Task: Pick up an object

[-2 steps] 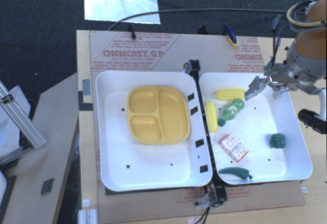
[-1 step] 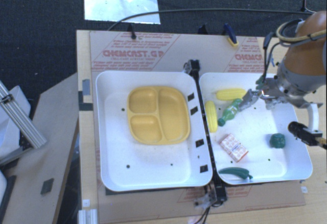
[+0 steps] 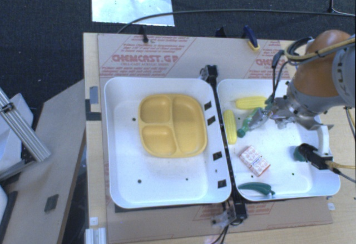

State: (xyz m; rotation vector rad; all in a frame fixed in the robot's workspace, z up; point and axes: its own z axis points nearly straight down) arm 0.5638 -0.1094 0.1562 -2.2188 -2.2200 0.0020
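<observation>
Board (image 3: 146,55) w/ red "CHEMCAST GP" print

Red "CHEMCAST GP" print repeated on the acrylic sheet (image 3: 167,51) under both bins

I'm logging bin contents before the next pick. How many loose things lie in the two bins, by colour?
Yellow: 3, the divided plate and two corn cobs
Green: 2, one by the gripper, one at the near rim
Red and white: 1, a small packet
Total: 6
</observation>
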